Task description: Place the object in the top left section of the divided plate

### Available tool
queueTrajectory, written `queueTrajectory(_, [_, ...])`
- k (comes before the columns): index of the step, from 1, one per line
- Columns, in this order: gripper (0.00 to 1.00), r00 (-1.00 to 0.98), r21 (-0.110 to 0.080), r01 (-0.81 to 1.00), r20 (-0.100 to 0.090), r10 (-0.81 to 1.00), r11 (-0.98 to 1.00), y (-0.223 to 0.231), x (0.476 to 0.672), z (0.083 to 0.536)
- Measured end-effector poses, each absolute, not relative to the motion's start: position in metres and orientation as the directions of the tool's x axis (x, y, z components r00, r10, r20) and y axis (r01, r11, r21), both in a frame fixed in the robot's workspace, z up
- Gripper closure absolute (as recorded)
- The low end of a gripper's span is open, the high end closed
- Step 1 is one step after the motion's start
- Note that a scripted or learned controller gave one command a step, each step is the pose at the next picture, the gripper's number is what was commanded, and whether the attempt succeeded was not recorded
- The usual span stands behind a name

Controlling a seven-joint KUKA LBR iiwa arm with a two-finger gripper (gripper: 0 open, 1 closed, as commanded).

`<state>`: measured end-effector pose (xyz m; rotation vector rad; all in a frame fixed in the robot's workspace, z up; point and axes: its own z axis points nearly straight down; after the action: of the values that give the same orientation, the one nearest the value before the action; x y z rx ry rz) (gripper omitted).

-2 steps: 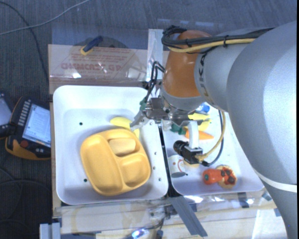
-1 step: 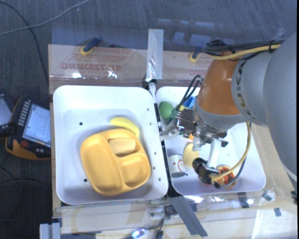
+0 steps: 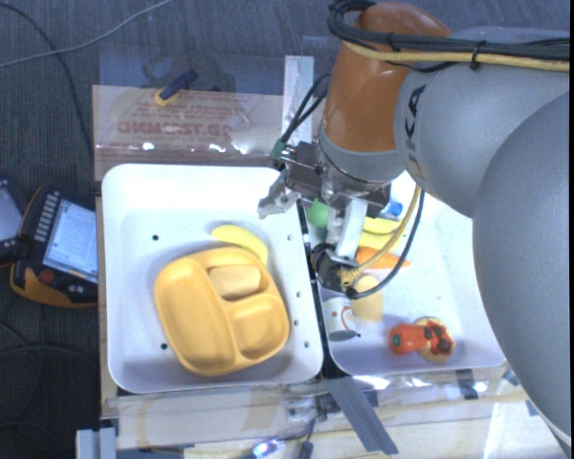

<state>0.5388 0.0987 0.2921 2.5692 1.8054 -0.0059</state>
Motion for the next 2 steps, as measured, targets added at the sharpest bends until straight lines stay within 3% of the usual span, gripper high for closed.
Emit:
queueTrajectory(1, [0.00, 0.659, -0.002, 0.752, -0.007, 0.752, -0.659, 0.0855, 0.4852, 0.2775])
queueTrajectory(2, [1.00, 0.655, -0.003, 0.755, -0.013, 0.755, -0.656, 0.0854, 0.4850, 0.2853])
